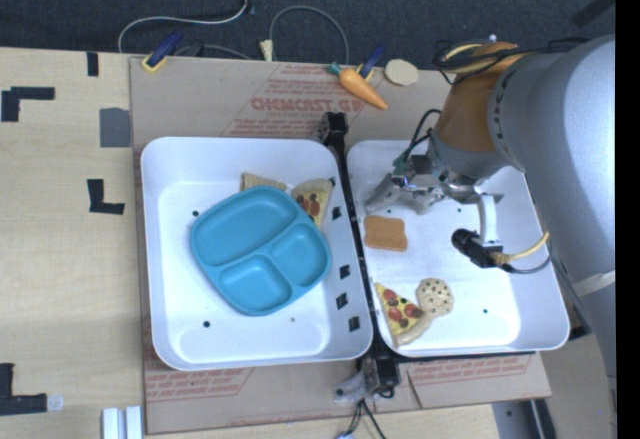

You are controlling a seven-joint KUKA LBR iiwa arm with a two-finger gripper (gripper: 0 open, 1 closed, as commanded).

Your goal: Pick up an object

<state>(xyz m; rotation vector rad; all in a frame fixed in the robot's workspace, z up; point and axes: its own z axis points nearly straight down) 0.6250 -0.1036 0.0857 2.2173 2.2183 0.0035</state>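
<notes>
So, quick rundown of what I'm seeing:

Likely target: toast slice (386, 233), lying flat on the floor of the right bin (520, 322), close to its left wall. My guess for the pick since it's the nearest thing to the claw.

Claw: claw (392, 189) sits low over the upper left of the right bin, just above the toast in the view. Nothing between its tips, and honestly can't tell if it's spread or closed.

Toast vs claw: near, toast just below it in the picture, apart as far as I can see.

Other stuff in right bin: pizza slice (398, 311) and cookie (434, 296) touching each other near the front, well apart from the claw.

Left bin: left bin (160, 227) holds a blue divided plate (260, 249) sitting partly over another toast and pizza piece.

Worktop: worktop (60, 277) with a toy carrot (362, 89) behind the bins, out of reach of any bin pick.

Why the layout: looks like loose scatter for random grasp tries.
</notes>
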